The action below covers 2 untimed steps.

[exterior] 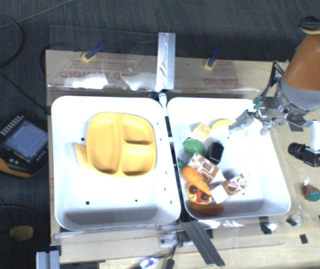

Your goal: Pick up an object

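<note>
The toy pile [207, 172] lies in the right bin [266, 167], lower left of the gripper [242, 121], which hangs above the bin's upper right part. Its fingers are too blurred to judge. The arm [304, 72] leans in from the frame's right. Bare floor lies right of the pile.

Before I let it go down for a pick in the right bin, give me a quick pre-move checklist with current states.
1. Hand over the right white bin: ok, near its upper right.
2. Hand free of load: cannot tell.
3. Targets present: ok; green round toy, black block, orange carrot-shaped toy clustered at the bin's left.
4. Hand above that cluster: not ok, it sits to the right.
5. Yellow divided plastic tray out of the way: ok, in the left bin.
</note>
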{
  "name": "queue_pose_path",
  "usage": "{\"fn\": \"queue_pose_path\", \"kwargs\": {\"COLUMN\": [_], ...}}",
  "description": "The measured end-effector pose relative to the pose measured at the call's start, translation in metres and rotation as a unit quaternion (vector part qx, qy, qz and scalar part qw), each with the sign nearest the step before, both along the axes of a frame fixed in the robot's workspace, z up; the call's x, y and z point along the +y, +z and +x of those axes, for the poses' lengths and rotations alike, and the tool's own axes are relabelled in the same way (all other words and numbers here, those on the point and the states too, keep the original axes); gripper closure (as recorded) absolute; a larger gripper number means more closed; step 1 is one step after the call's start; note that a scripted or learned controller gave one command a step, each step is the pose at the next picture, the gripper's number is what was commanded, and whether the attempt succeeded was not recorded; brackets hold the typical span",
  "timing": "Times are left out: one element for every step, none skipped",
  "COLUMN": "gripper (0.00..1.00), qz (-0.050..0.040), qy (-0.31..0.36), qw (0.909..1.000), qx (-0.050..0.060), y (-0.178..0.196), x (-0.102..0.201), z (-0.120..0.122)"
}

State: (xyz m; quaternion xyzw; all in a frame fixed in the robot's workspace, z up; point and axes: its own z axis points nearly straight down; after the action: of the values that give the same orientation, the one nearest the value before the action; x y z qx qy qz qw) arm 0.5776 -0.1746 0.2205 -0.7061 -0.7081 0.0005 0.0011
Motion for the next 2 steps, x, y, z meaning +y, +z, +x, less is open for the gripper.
{"fn": "queue_pose_path", "kwargs": {"gripper": [0.0,0.0], "qz": [-0.0046,-0.005], "qy": [-0.001,-0.021], "qw": [0.9999,0.9996], "qx": [-0.012,-0.019], "y": [-0.1151,-0.119], "x": [0.0258,0.0336], "z": [0.0533,0.0461]}}
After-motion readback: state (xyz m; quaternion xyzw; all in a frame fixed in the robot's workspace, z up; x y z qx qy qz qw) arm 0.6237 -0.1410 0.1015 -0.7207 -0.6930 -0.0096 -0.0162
